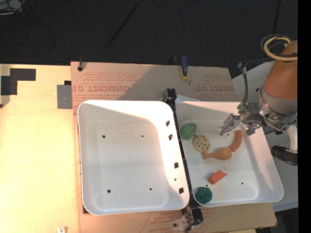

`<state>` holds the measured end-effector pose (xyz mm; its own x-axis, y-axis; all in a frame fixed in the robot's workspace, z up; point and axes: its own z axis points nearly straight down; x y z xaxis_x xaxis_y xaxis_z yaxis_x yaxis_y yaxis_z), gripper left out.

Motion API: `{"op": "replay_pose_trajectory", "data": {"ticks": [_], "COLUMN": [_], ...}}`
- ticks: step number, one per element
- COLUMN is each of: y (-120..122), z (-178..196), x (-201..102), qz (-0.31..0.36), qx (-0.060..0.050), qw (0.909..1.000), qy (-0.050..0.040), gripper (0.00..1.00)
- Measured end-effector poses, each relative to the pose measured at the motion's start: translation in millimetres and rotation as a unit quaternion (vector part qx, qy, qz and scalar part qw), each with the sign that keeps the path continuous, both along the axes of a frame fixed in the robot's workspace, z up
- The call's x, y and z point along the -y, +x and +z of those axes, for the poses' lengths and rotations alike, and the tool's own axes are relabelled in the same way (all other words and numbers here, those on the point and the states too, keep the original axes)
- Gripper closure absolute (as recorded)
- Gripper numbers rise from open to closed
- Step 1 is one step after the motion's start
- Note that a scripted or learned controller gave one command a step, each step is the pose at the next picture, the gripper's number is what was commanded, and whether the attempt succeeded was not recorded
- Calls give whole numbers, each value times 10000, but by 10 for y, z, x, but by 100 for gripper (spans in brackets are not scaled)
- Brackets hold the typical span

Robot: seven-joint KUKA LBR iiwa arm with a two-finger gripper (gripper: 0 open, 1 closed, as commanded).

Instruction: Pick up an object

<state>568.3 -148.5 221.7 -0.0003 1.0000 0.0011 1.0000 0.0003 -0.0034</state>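
The grey arm with its orange band is cut off by the right edge, its metal two-finger gripper is too small and blurred to read, and it hides part of the right white bin's far rim.

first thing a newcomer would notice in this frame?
Probably the arm's orange band at the right edge, with the claw hanging over the right bin just above a red sausage-shaped toy. Next, the cluster of small toys in that bin: a green lump, a spotted cookie and a tan drumstick.
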Motion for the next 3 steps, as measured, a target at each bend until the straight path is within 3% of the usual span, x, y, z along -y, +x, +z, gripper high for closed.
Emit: {"op": "replay_pose_trajectory", "data": {"ticks": [1,2,3], "y": [0,95,-629], "z": [97,1008,200], "x": [5,-516,339], "qz": [3,30,-52], "qx": [-6,57,-49], "qw": [10000,10000,10000], "qy": [2,-2,-6], "gripper": [100,100,100]}}
